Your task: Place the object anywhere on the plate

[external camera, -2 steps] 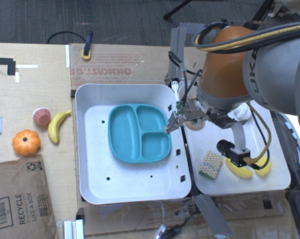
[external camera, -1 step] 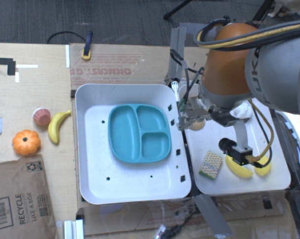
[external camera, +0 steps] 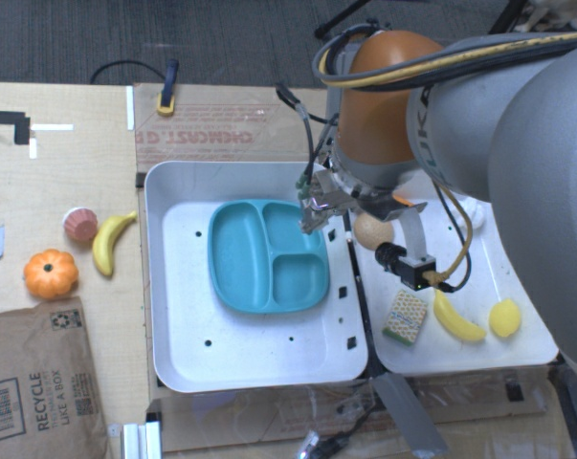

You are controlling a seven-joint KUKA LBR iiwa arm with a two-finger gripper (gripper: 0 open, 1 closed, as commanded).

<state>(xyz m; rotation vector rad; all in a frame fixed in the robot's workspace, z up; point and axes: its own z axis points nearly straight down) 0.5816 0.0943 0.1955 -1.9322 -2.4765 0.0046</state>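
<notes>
The grey arm (external camera: 499, 113) reaches in from the right, its orange band (external camera: 388, 94) bulking above the wrist, which points down over the ridge where the 2 bins meet. The claw (external camera: 317, 210) hangs at the right rim of the turquoise plate (external camera: 267, 256); whether it is open, closed or gripping anything cannot be told.

Just right of the claw, tucked under the wrist, sits a tan egg-like object (external camera: 372, 229) in the right bin (external camera: 522, 347). Further right and lower lie a sponge-like block (external camera: 406, 316), a banana (external camera: 456, 319) and a lemon (external camera: 505, 318).
</notes>
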